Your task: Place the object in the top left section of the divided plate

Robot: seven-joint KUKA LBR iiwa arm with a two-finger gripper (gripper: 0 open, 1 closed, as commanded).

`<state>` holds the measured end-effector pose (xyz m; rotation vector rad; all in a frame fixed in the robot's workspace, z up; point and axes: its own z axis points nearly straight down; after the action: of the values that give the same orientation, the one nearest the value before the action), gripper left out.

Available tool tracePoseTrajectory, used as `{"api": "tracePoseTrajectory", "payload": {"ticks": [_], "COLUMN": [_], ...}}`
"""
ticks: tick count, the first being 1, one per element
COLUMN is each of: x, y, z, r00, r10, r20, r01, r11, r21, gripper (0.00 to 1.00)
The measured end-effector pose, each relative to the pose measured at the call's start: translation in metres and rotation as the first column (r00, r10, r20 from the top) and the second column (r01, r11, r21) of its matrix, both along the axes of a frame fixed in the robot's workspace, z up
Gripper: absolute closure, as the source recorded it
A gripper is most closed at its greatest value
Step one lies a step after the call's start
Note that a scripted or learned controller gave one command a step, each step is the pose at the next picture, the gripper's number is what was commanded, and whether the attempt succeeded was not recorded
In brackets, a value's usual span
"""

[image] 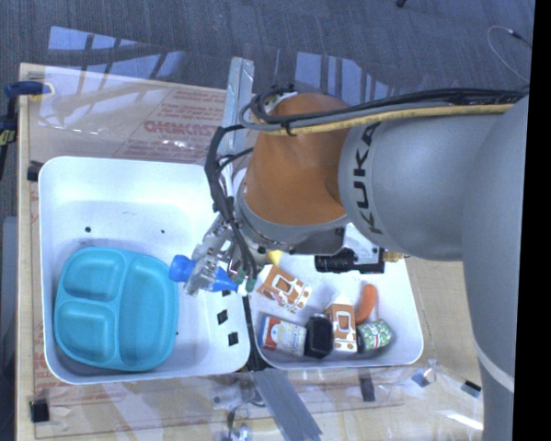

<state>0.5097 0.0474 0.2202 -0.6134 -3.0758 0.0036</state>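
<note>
A teal divided plate [114, 310] lies in the lower left of the left bin [65, 190]. Its three sections hold nothing. My gripper [202, 274] hangs just right of the plate, over the left bin near the wall between the bins. A small blue object [179, 268] sticks out to the left between the metal fingers, and more blue shows on their right side. The gripper looks shut on it. The orange wrist band and the grey arm hide the area above and to the right of the gripper.
The right bin [409, 305] holds several items: an orange and white carton [284, 289], a red piece [368, 303], a green can [376, 335], a black item [319, 337] and a small bottle [283, 335]. The upper part of the left bin is bare white floor.
</note>
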Motion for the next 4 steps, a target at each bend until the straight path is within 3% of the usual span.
{"api": "tracePoseTrajectory", "payload": {"ticks": [1,2,3,4], "x": [-0.015,-0.029,-0.029,-0.033], "y": [0.073,0.124,0.124,0.147], "z": [0.000,0.005,0.005,0.127], "r00": [1.000,0.939,0.939,0.899], "r10": [0.022,0.345,0.345,0.438], "r20": [-0.001,0.002,0.002,0.007], "r01": [-0.022,-0.345,-0.345,-0.438], "r11": [1.000,0.939,0.939,0.899], "r21": [-0.001,0.001,0.001,0.000], "gripper": [1.00,1.00,0.00,0.00]}}
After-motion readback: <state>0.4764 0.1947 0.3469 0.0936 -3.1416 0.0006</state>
